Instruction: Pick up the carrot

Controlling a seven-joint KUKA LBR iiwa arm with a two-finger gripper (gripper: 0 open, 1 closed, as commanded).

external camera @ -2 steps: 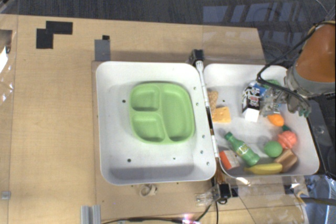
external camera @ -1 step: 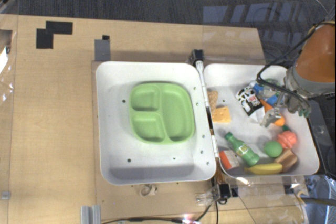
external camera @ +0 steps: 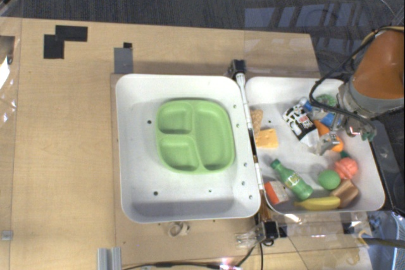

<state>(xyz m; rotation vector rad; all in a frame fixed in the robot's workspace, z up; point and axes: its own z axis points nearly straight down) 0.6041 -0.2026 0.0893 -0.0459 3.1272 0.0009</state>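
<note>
Claw hangs low in the right white bin, its spread unreadable, just beside the small orange carrot; crowding toys could make it seize the wrong piece

I see a green divided plate in the left bin. At its three o'clock, the right bin holds a cheese wedge, green bottle, banana and lime.

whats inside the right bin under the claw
Under the claw in the right bin an orange piece, maybe the carrot, peeks out; the rest is covered.
</note>
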